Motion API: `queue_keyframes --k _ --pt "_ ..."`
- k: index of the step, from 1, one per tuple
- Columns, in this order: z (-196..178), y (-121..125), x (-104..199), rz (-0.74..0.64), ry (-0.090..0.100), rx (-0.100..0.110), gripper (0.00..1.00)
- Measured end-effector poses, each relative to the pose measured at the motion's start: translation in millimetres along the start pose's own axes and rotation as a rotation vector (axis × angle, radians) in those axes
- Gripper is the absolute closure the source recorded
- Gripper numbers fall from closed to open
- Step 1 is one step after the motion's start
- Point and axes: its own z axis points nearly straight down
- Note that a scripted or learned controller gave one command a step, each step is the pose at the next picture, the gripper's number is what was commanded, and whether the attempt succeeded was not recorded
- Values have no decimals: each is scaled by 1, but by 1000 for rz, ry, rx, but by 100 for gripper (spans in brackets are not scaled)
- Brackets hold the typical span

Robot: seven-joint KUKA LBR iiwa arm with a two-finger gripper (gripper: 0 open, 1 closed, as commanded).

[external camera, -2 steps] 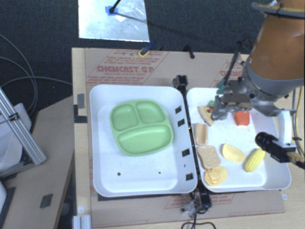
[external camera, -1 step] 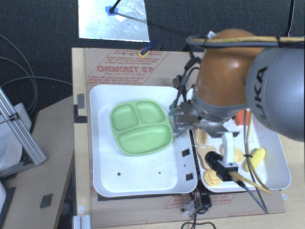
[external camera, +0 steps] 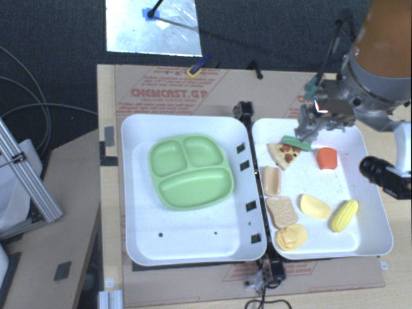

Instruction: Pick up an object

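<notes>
My gripper point(external camera: 309, 127) hangs over the far left part of the right bin point(external camera: 376, 234). Just below it lies a small green piece point(external camera: 297, 143), resting against a toy pizza slice point(external camera: 284, 154). Whether the gripper touches the green piece, I cannot tell. A red-orange block point(external camera: 327, 158) sits to the right of the pizza slice. Nearer the front are a bread roll point(external camera: 271, 180), a slice of toast point(external camera: 281, 211), a pale yellow wedge point(external camera: 315, 206), a corn cob point(external camera: 344, 215) and a yellow round piece point(external camera: 291, 237).
The left bin point(external camera: 138, 230) holds a green divided plate point(external camera: 190, 172). A black ridge point(external camera: 254, 179) separates the two bins. A black cylinder point(external camera: 385, 176) juts in at the right bin's edge. The grey and orange arm point(external camera: 386, 50) looms over the far right corner.
</notes>
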Motion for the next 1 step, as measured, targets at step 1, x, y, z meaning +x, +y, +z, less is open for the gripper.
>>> queue_keyframes --k 1 --pt "97 -4 69 -13 -1 25 100"
